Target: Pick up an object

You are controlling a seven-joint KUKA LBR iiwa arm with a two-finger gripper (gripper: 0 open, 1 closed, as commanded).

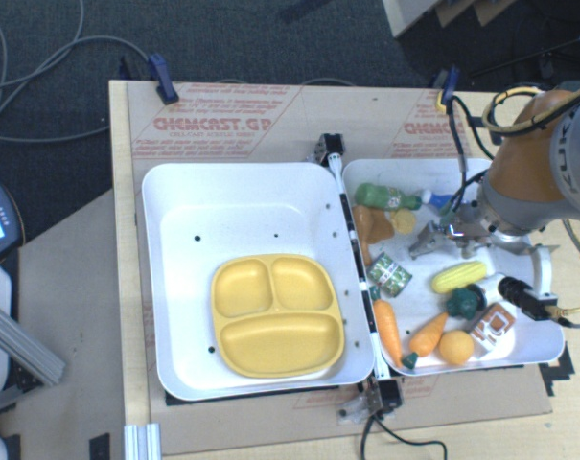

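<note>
So my fingers point(441, 239) are down in the right bin point(548, 348), metal tips pointing toward the middle divider, and honestly I can't tell from up here if they're open or shut. Nothing visibly sits between them. Closest stuff: a small yellow piece point(404, 221) just off my tips on the upper left, the green bottle point(385, 197) beyond that near the bin's far wall, and a brownish-orange item point(371, 226) next to the divider. The corn cob point(459, 276) lies just below my fingers, apart from them. Further toward the near edge there's a green-patterned packet point(388, 275), two carrots point(388, 329) point(426, 336), an orange fruit point(455, 348) and a dark green vegetable point(465, 301). Left bin point(174, 257) has the yellow divided plate point(276, 315).
</note>
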